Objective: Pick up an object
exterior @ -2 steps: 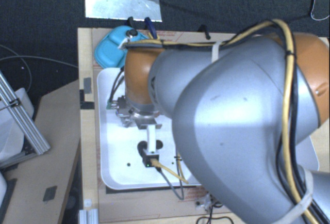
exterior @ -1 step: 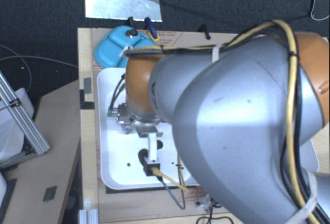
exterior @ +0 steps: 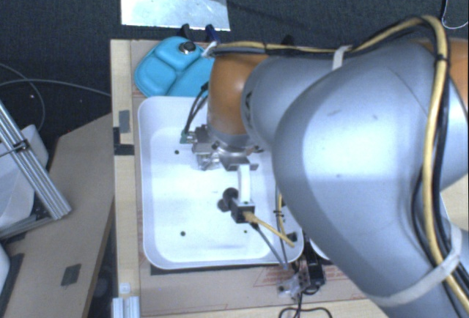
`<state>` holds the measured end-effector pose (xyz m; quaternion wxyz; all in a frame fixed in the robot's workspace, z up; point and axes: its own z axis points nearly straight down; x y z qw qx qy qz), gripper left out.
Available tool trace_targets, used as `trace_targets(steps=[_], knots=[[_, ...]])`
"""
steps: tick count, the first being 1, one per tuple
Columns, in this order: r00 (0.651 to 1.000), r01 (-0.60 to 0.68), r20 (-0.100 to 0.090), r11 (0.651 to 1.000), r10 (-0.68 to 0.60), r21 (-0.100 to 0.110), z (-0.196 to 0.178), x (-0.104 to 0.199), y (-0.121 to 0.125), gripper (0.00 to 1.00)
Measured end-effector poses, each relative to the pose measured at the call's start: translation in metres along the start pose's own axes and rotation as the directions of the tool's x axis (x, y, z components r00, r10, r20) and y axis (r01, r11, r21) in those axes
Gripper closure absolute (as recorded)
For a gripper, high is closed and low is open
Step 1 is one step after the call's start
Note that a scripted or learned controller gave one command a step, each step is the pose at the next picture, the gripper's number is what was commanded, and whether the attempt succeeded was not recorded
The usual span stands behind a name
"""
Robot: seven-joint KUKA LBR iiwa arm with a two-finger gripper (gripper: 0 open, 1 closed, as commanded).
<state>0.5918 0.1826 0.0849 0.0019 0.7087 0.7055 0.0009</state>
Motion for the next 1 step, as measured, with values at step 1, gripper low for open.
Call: trace_targets(steps=[1], knots=[[1.000, 0.000, 0.000, 1.000, 0.000, -0.003, -0.0003, -0.0775, 0.0633, 1.00]])
